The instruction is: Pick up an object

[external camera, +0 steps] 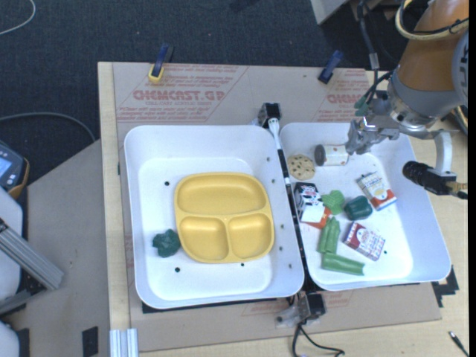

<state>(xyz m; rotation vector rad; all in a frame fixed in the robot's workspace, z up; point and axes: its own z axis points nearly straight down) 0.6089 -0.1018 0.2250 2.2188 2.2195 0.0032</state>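
Hovering gripper (362,136), finger state unclear, just beside small white cylinder (332,155).

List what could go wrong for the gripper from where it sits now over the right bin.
1. The gripper sits right beside the small white cylinder near the right bin's back wall; a descent may nudge it so it rolls away.
2. The cookie lies close by and might get bumped.
3. The green pieces and snack packets lie crowded together, so a grasp there may catch two things.
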